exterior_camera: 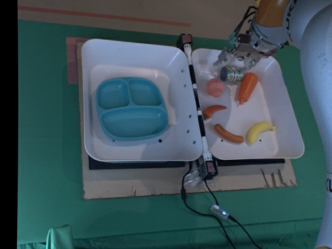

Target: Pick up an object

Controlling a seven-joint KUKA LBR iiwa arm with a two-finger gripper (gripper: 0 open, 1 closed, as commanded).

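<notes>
Grey arm (316, 61) with orange band comes in from the right edge, elbow bent, wrist angled down-left over the far side of the right shallow white bin (290, 113). Gripper (237, 57) sits low over the bin's far-left area, just above a small dark green-grey can-like object with a pale label (231, 74), lying on its side. Cannot tell if jaws are apart or together, or whether they touch the can.

Same bin: orange plastic carrot (247, 86) just right of the can, tilted; pink round peach-like toy (216, 87) just left of it, near the bin's left wall. Toward the near side: small red-orange chilli pepper (213, 110), brown-orange sausage (229, 134), yellow plastic banana (259, 131) near the near-right corner.

Left shallow white bin (104, 53) holds a teal three-compartment plastic plate (131, 108), centre. Both bins sit on brown cardboard (129, 183) on the green worktop (41, 139).
</notes>
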